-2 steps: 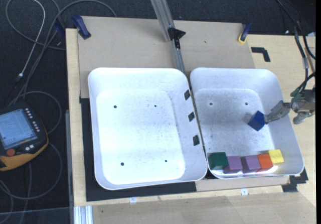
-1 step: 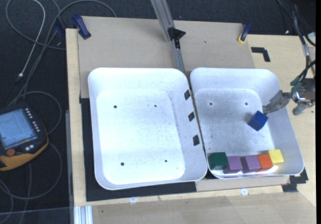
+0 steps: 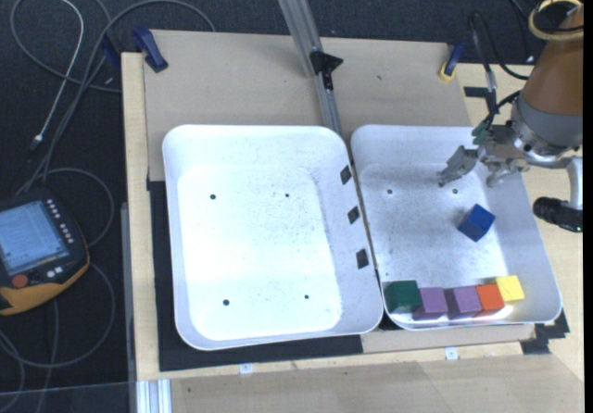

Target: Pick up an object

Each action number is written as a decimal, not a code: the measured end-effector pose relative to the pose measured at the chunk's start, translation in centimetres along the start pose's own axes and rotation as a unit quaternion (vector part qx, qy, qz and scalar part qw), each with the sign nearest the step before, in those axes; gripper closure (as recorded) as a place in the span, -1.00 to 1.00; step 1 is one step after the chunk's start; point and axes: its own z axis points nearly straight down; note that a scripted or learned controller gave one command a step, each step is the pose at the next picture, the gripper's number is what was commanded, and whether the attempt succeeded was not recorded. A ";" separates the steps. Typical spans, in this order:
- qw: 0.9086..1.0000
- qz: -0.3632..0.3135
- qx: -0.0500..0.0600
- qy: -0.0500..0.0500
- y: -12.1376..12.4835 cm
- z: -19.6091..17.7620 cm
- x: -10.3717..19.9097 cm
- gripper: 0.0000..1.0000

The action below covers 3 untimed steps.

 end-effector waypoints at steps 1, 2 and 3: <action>1.000 0.004 0.002 0.001 -4.3 7.9 -4.3 -1.00; 1.000 0.002 -0.002 0.000 -4.0 6.5 -4.0 1.00; 1.000 -0.002 0.002 0.004 -4.5 5.6 4.9 1.00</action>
